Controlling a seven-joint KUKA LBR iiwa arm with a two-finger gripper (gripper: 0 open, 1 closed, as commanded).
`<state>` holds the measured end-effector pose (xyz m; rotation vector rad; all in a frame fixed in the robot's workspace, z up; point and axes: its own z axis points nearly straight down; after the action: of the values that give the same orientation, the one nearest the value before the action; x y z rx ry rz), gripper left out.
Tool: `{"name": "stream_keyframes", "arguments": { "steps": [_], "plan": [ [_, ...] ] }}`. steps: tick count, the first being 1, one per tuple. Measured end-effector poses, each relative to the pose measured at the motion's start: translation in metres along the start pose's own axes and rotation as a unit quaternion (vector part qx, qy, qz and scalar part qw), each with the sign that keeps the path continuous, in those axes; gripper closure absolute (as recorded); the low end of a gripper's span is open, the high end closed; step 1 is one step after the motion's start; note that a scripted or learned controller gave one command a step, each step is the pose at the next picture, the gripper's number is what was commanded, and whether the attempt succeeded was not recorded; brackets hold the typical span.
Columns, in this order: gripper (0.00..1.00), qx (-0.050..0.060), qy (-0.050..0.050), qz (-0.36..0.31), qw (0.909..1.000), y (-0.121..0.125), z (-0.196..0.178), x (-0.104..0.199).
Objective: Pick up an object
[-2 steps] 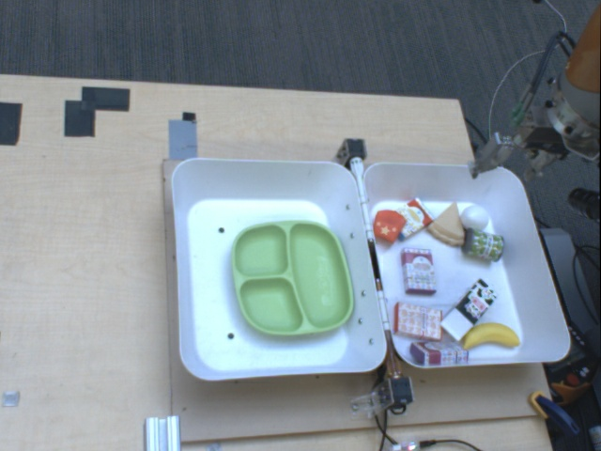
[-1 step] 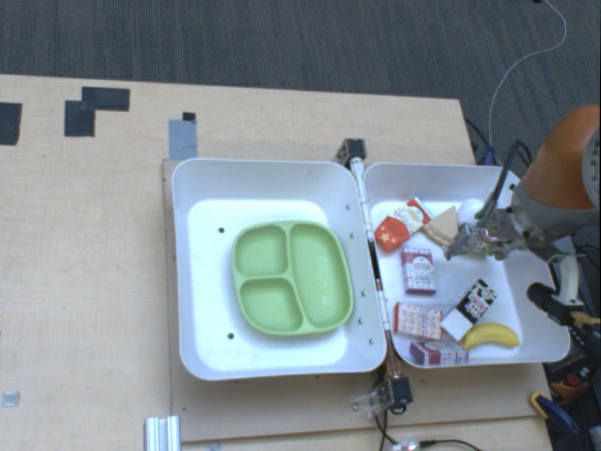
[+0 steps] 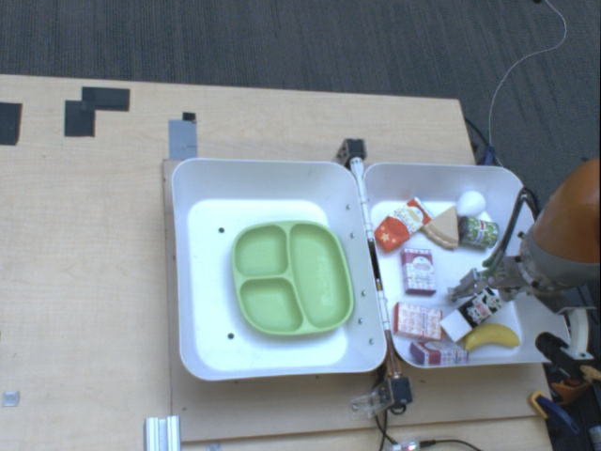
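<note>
Camera view: reached into right bin [image 3: 512,181] at frame's lower right, gripper [image 3: 477,294] low over black-and-white carton [image 3: 483,305] beside banana [image 3: 492,337]. Finger spread impossible to tell. Approach step, judged; next, closing and lifting.

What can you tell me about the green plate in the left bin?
The green plate is a pale green, plastic-looking divided tray with rounded corners and three compartments: two smaller ones on its left side, one long one on its right. It lies flat, slightly rotated, near the middle of the left white bin, with nothing in it.
</note>
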<state>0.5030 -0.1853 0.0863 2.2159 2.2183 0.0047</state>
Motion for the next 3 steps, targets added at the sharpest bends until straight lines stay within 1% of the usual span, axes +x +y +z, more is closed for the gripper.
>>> {"name": "stream_keyframes", "arguments": {
  "steps": [1,2,3],
  "plan": [
    [1.0,-0.003,-0.001,-0.001,1.0,0.002,-0.012,0.0],
    [1.0,0.001,0.001,-0.002,1.0,0.048,-0.069,0.058],
    [0.0,0.002,0.001,-0.001,1.0,0.047,-0.068,0.057]
  ]
}}
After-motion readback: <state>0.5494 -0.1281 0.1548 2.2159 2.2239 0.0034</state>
